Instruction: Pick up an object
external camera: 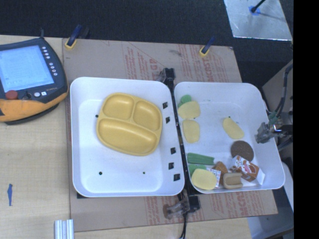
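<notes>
Camera view — pincer at right bin rim, blurred, partly cut off

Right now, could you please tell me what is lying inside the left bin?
The left bin holds one yellow divided tray, its three compartments bare. The tray hides the bin floor under it.

The gripper is hanging at the view's right edge — what looks like its wrist and cabling is rising behind it — fingers too blurred to read.
</notes>
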`<state>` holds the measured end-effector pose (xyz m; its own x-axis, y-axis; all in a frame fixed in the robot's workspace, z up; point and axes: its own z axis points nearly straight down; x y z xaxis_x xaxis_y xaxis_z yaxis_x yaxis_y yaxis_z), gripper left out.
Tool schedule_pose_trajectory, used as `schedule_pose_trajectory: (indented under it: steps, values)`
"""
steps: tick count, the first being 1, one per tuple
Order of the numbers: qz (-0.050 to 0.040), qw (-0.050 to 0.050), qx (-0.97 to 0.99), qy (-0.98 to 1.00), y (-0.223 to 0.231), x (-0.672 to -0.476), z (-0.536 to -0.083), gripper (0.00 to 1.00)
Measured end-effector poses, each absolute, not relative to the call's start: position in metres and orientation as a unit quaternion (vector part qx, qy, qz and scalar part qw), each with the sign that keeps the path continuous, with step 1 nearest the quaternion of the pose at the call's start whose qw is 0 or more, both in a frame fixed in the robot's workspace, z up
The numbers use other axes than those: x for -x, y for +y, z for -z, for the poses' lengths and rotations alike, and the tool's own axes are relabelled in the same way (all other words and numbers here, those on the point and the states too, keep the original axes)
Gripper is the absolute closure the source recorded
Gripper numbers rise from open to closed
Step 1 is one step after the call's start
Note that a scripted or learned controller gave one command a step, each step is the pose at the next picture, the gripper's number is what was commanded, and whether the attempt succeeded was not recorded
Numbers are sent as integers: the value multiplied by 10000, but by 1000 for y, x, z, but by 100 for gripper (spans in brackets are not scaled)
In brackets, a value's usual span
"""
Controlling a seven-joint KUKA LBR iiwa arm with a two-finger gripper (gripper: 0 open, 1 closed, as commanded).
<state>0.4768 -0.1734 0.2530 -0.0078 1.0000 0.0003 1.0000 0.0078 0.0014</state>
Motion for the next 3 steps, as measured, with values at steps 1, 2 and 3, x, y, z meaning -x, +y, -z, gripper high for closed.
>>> schedule_pose_trajectory:
  steps: [1, 2, 3]
  values:
    - [7, 9, -7058, 7084, -186, -488, -246, 100]
    - [0, 4, -7052, 7090, -177, -494, -259, 100]
    - [-15, 16, -7034, 7108, -136, -564, -280, 100]
